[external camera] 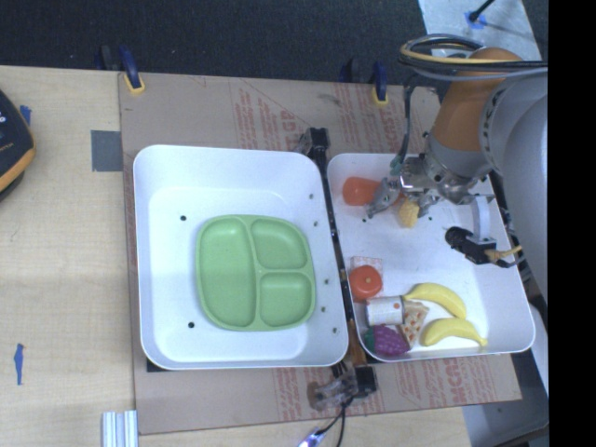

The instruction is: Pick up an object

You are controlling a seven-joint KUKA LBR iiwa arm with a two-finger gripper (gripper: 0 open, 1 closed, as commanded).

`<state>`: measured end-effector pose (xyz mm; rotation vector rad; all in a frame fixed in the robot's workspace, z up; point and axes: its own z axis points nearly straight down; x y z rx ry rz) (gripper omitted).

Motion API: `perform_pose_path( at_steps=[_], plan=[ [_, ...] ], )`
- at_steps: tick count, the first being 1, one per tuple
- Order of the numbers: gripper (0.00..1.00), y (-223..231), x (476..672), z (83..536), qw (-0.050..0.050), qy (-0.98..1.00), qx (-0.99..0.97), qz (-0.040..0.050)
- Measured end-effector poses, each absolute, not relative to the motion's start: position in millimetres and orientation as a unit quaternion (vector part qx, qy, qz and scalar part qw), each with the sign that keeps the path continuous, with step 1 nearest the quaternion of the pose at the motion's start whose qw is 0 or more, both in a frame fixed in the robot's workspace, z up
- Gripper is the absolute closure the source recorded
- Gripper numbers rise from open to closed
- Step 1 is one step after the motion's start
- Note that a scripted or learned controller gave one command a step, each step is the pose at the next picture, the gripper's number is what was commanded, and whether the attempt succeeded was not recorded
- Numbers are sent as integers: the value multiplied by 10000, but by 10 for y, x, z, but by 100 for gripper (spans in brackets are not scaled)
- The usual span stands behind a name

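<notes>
Arm in from right, pincer low over the far end of the right bin. Fingers look spread apart, one tip toward the orange-red round obj, the other by a small yellow piece sitting just under/beside the tips. Nothing visibly clamped btw them, so no grasp to claim yet.

Candidates: yellow piece is closest, touching or nearly touching the pincer; orange-red obj just beside to the left. Rest of the clutter sits at the near end: red round obj, white cylinder, purple grapes, two bananas. Well apart from the pincer. Left bin has the green divided plate, not relevant.

IMO to do this well:
- pick one target, prob the yellow piece, centre it btw the fingers before closing
- go fully down to bin floor; piece is small, a high close will miss
- watch the orange-red obj, round, likely rolls if nudged
- lift straight up, then check obj is actually btw fingers
</notes>
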<state>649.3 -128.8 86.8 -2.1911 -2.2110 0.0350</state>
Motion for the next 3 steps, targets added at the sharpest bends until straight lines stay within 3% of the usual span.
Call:
perform_pose_path(
  at_steps=[1,2,3],
  plan=[
    [100,-1291,6519,984,85,-7107,-7034,81],
    [100,-1127,6541,906,48,-7092,-7050,50],
    [100,-258,6573,1939,4,-7093,-7049,-6]
  ],
)
